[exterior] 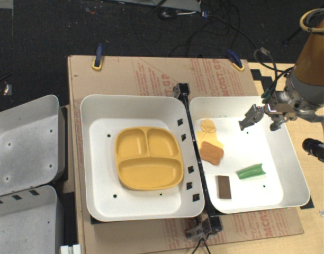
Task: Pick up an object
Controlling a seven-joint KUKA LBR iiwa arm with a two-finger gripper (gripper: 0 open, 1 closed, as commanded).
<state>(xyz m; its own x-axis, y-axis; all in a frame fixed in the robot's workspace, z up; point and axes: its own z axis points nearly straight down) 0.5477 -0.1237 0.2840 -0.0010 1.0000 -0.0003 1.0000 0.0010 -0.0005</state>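
The right bin [289, 157] holds a pale yellow piece [208, 133], an orange-brown chunk [211, 153] against it, a dark brown block [223, 187] and a green piece [250, 171]. My gripper [263, 117] hangs over the bin's far right part, well above and beyond the green piece. Its two dark fingers [249, 117] are spread apart with nothing between them.
The left bin [98, 194] carries a yellow divided plate [149, 158]. A black divider with clips [191, 142] runs between the bins. Grey trays [24, 142] lie off the bench at left. The arm's grey and orange body [310, 73] stands at the right edge.
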